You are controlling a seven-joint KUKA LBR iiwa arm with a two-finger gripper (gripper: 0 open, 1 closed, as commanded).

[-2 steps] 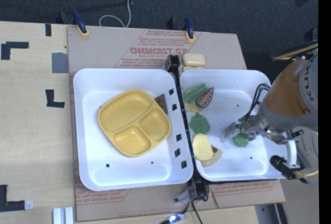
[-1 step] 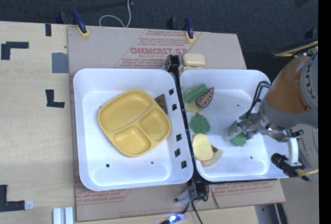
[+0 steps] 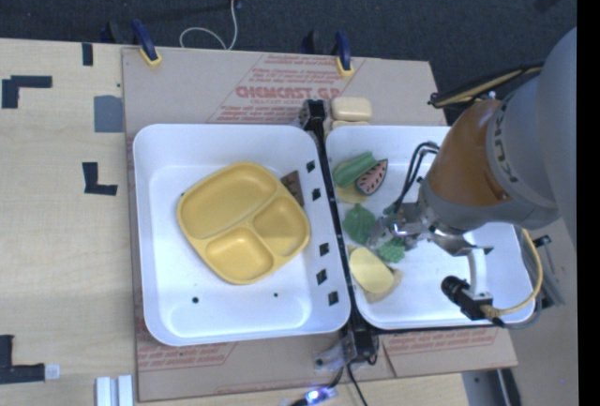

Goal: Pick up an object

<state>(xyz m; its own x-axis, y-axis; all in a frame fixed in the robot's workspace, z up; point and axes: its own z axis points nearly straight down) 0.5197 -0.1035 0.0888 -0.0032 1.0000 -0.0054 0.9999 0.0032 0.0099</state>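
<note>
I hold the tool (image 3: pixel 392 232) low in the right bin (image 3: pixel 506 306) over the green toy pieces (image 3: pixel 361 224) (finger state hidden); I'd centre on one piece before closing.

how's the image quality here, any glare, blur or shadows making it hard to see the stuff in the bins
Camera view: even, soft lighting; the white bins look bright but not blown out; the yellow divided plate is fairly sharp; the green pieces near the gripper are soft and low-resolution; the arm hides part of the right bin.

Small toy foods (image 3: pixel 367 207) clustered in right bin (image 3: pixel 427 312)
</note>
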